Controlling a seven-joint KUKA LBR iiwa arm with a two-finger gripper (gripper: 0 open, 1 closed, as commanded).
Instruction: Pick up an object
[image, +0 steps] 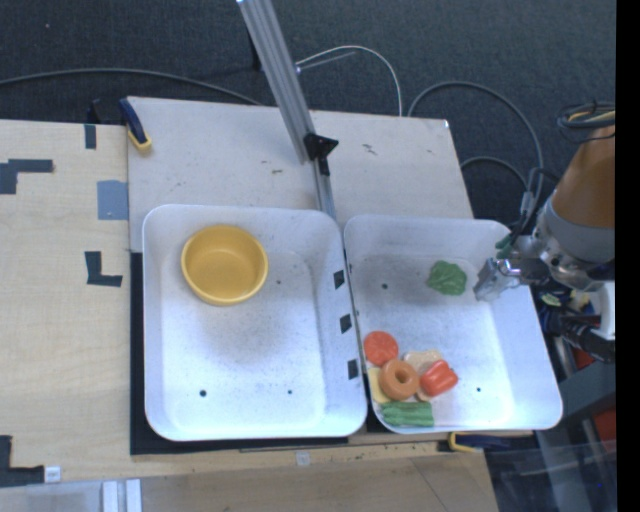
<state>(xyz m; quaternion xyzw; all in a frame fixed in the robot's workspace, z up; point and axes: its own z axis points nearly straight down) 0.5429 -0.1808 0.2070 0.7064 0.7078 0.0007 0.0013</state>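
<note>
The arm (590, 195) is seen at the right edge of the frame, at middle height. Its orange band is placed above a grey wrist. The gripper (492, 280) is directed to the left and a little downward from the wrist. The metal fingertips (487, 285) are seen close together, and nothing is held between them.

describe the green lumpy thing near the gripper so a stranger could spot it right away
Start at the right-hand white bin. In its upper half, left of the gripper, lies a lumpy green object. It sits by itself on bare bin floor, whereas the other green piece is flat and packed into the toy food cluster at the bin's lower left edge.
</note>
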